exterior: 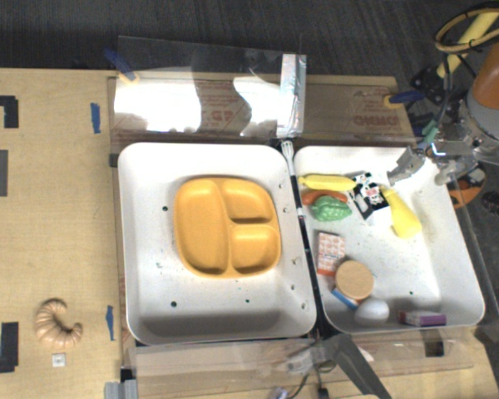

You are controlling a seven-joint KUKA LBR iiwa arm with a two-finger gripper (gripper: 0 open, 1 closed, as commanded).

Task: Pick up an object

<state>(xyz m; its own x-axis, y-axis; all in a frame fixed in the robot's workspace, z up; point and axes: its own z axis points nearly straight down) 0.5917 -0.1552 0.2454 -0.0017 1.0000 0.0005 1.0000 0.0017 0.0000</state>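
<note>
At the near edge of the right bin (pixel 457 264) lie a purple marker (pixel 422 317) and a white ball (pixel 371 310). The claw (pixel 422 166) hovers released over the bin's far right, a yellow banana (pixel 402 214) just near-left of it, ungrasped.

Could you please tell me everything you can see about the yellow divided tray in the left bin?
The yellow divided tray looks like smooth moulded plastic, rounded at the corners, with three compartments: one long section on its left and two smaller ones stacked on its right. It lies flat and face up near the middle of the left bin, resting on the white floor and apart from the walls. Its compartments hold nothing that I can see, and nothing else touches it.
</note>
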